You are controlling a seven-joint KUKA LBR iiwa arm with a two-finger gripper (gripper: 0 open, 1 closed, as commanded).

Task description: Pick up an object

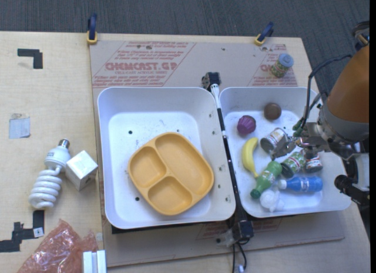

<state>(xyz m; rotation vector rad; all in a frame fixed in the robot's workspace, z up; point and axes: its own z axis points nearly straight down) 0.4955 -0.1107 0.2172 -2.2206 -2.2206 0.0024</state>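
1. Tool point(295, 142): low in right bin point(294, 97), amid clutter; finger spread can't be told, no item seen clamped.
2. Touching/just beside tool: silver can point(271, 139) on its left, small bottles point(302, 161) under it.
3. Right bin, other pickable items: banana point(249, 155), green bottle point(265, 178), blue bottle point(304, 184), purple ball point(246, 125), brown ball point(272, 111).
4. Left bin point(111, 166): yellow divided plate point(170, 173), 3 compartments, lying flat.
5. Tabletop point(35, 101), left of bins: spiral bulb point(48, 175), white cube point(81, 169) touching it, red mesh bag point(61, 248) near bottom edge.
6. Small jar point(282, 64) on board behind right bin.
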